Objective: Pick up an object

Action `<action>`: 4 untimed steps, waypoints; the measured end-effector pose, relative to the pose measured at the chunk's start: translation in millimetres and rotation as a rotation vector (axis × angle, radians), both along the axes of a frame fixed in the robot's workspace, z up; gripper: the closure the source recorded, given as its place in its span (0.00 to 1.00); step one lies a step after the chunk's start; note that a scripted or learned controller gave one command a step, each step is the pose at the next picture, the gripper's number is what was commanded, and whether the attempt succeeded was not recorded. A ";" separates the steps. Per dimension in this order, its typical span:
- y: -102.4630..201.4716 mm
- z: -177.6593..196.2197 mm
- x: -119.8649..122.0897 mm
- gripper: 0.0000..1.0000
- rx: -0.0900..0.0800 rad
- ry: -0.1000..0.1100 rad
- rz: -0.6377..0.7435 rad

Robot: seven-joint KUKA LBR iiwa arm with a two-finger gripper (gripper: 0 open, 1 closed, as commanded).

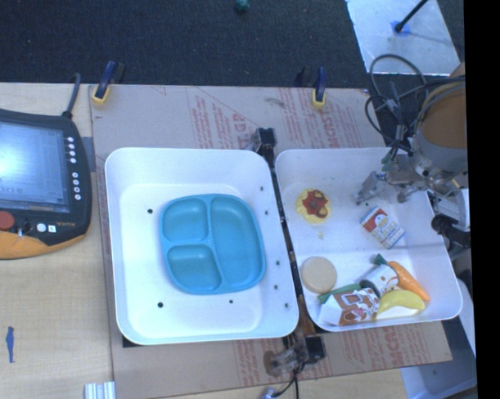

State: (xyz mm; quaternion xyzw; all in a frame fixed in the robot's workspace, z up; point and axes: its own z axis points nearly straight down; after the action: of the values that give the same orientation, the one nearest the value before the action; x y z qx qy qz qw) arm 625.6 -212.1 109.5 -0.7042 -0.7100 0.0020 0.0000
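Note:
The right bin (448,253) holds several small objects. A yellow disc with a red blob (314,205) lies near its left wall and a tan round disc (319,274) sits below that. A small white and red carton (382,227) lies in the middle. An orange carrot (408,281), a yellow banana (399,304) and a brown and white packet (356,304) crowd the front right corner. My gripper (389,188) hangs over the bin's back right part, just behind the carton. It is open and nothing sits between its fingers.
A blue divided plate (212,242) lies in the left bin (124,240). A control pendant with a screen (32,182) rests on the bench at far left. Cables and the arm's body (440,122) fill the space behind the right bin.

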 end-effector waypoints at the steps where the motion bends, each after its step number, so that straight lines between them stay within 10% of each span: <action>1: 53.5 -18.3 -34.9 0.00 0.002 0.002 -0.001; 2: 39.7 -17.8 -75.0 0.00 0.001 0.000 -0.003; 3: 38.6 -7.1 -74.4 1.00 -0.002 0.000 0.001; 4: 38.6 -7.4 -74.7 0.00 -0.002 0.001 0.000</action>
State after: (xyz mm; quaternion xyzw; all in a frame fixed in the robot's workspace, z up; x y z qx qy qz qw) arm 550.9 -173.4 102.1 -0.7041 -0.7101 0.0027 -0.0003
